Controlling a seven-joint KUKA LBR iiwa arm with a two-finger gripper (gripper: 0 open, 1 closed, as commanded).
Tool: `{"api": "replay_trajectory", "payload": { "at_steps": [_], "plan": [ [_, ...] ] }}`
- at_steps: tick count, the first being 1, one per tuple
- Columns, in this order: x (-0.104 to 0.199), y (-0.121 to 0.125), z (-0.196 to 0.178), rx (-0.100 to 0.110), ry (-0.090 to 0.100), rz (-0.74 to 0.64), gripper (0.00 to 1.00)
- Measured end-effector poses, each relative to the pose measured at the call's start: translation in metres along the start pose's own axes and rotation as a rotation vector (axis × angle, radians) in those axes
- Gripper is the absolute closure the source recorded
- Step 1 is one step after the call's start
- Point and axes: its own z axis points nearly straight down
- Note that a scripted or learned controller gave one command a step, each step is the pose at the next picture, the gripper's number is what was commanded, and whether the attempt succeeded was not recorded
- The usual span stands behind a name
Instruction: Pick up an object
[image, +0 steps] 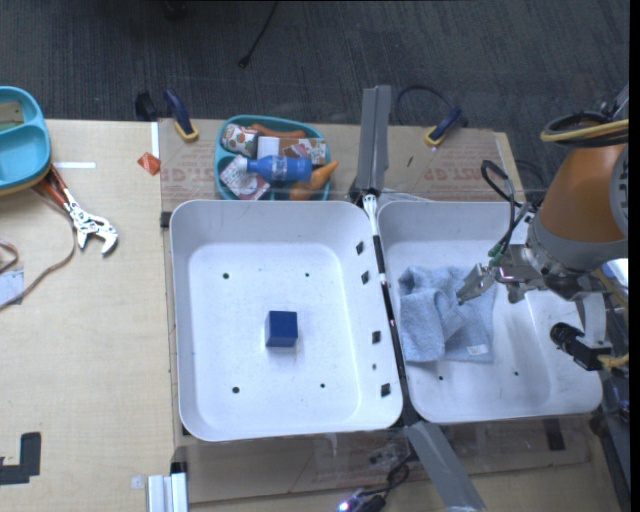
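Far left of frame: teal tray (20, 140) at the upper left edge, silver wrench (88, 228) just below and right of it on the bench (80, 380). Small red scrap (149, 163) near the bench's top edge.

Upper centre: teal bowl (272, 158) full of mixed clutter, sits just above the left bin (190, 330). Two blue-and-yellow clamps along the top edge, one (180, 115) left of the bowl, one (443, 126) to the right.

Left bin: one blue cube (282, 328), roughly centred on the floor, clear of all walls.

Right bin (520, 400): crumpled light blue cloth (445, 315) in its left half, close to the divider between the bins.

Right edge: arm (585, 195) comes in over the right bin, orange band on top. Gripper (478, 284) sits low at the cloth's upper right edge, tip at or touching the fabric. Whether it is clamped or released: cannot tell from this angle. No cloth visibly lifted.
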Motion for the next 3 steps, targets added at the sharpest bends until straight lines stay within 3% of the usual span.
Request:
{"api": "replay_trajectory", "payload": {
  "at_steps": [1,2,3],
  "plan": [
    [0.0074,-0.0432,0.0414,-0.002,0.000,-0.147,0.00],
    [0.0070,-0.0424,0.0330,-0.002,0.000,-0.144,1.00],
    [0.0068,-0.0424,0.0330,-0.002,0.000,-0.144,0.00]
  ]
}}
